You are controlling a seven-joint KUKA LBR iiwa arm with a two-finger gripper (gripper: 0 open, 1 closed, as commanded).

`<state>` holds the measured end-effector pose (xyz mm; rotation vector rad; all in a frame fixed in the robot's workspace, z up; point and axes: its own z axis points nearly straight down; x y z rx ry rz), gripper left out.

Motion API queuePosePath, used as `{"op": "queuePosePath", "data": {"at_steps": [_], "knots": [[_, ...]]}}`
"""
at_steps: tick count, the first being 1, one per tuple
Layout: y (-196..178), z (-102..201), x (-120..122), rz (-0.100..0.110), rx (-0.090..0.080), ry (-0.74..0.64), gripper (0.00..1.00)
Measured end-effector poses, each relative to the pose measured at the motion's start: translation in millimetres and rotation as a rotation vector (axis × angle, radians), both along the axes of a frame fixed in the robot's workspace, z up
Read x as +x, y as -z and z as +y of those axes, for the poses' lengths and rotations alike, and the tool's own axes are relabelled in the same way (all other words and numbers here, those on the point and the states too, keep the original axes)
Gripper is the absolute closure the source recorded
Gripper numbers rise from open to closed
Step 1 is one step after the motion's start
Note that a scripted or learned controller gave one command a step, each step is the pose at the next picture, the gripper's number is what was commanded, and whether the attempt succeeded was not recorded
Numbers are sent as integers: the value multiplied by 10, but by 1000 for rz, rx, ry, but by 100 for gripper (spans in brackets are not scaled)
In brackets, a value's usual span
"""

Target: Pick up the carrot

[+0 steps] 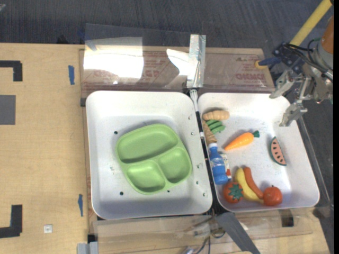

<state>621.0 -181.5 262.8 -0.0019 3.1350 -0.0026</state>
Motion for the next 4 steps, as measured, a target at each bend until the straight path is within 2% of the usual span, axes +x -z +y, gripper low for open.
{"op": "queuePosePath", "data": {"at_steps": [1, 2, 3, 4], "knots": [[1601, 320, -37, 13, 5, 124, 0], [1726, 660, -450, -6, 2, 185, 0], [1588, 664, -407, -20, 1, 184, 100], [1713, 369, -1292, -9, 1, 198, 100]]}}
